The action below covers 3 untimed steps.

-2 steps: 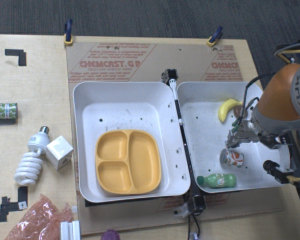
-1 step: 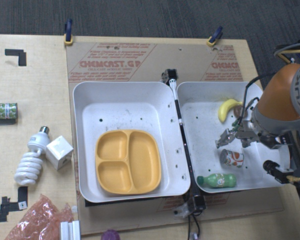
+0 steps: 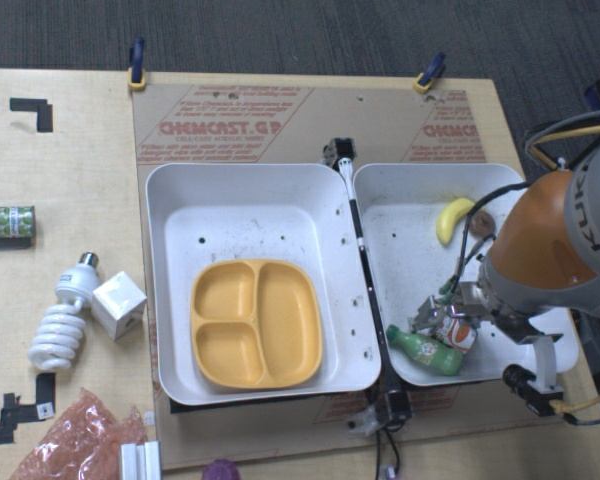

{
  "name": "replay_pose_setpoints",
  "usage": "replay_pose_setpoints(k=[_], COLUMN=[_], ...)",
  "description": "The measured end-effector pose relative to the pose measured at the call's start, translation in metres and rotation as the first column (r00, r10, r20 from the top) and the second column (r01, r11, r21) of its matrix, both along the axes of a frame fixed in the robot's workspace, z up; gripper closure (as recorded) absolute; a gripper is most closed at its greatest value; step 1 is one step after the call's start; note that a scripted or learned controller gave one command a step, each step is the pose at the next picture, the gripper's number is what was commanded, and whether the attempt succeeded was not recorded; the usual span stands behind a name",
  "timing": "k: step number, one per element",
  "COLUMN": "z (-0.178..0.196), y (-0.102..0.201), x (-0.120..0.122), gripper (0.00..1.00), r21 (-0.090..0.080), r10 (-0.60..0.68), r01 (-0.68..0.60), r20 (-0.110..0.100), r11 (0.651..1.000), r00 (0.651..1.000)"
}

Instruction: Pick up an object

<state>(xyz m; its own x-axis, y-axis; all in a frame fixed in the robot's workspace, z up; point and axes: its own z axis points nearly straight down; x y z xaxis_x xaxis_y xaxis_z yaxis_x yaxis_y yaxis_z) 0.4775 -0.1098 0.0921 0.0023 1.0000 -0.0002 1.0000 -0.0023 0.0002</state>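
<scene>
Candidate objects sit in the right bin (image 3: 400,198): green bottle (image 3: 426,351) at the front edge, crumpled wrapper (image 3: 450,326) touching it, banana (image 3: 454,218) near the back edge. Gripper (image 3: 467,303) is low, just over the wrapper; can't tell its state, wrist blocks it. Nothing visibly lifted, so I'd call the pick not done: grasp and lift remain. Left bin (image 3: 170,268) holds a yellow divided tray (image 3: 257,322).

Plastic, board and glass, mostly smooth

The two white bins (image 3: 160,268) look like smooth plastic, slightly scuffed; the yellow divided tray (image 3: 257,323) is matt plastic. The surface (image 3: 70,168) is pale matt wood. The green bottle (image 3: 426,351) is glossy, and the spiral bulb (image 3: 60,325) smooth white glass.
</scene>
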Motion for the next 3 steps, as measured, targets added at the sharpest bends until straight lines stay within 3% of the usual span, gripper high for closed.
replay_pose_setpoints(k=[1, 2, 3], z=[0.01, 0.1, 0.068], y=[-0.001, 0.065, 0.008], x=[0.002, 0.042, 0.049], gripper=[1.0, 1.0, 1.0], r21=[-0.001, -0.001, -0.001], r10=[-0.002, 0.004, 0.003], r01=[0.002, -0.004, -0.003], r20=[0.004, 0.002, 0.0], r11=[1.0, 1.0, 1.0], r00=[1.0, 1.0, 1.0])
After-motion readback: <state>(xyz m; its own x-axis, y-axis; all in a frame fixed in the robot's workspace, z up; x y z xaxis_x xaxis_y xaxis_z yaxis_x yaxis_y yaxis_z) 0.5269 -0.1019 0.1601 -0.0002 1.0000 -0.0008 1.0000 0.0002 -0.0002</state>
